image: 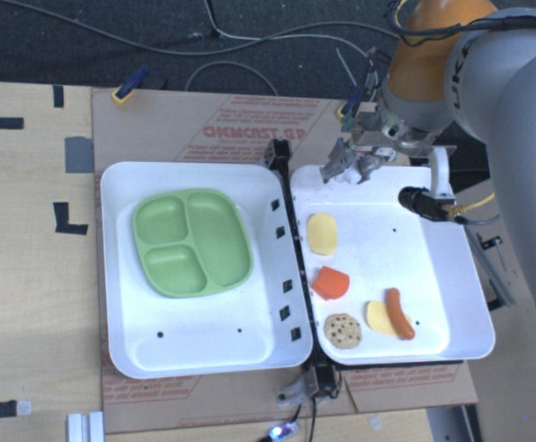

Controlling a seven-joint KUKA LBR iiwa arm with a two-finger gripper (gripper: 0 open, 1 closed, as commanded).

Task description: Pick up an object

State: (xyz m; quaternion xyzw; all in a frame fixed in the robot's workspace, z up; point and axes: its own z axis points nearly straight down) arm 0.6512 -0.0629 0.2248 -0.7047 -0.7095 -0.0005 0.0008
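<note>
My two-finger gripper hangs over the far rim of the right shallow white bin. In that bin, the pale yellow oval piece lies nearest me, with the orange wedge just in front of it and the round speckled cookie in front again. Right of the cookie, the red sausage rests against the yellow slice. The left shallow white bin holds the green three-compartment plate in its far half.

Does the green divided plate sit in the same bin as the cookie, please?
No, the green plate lies in the left bin, the cookie in the right bin.
</note>
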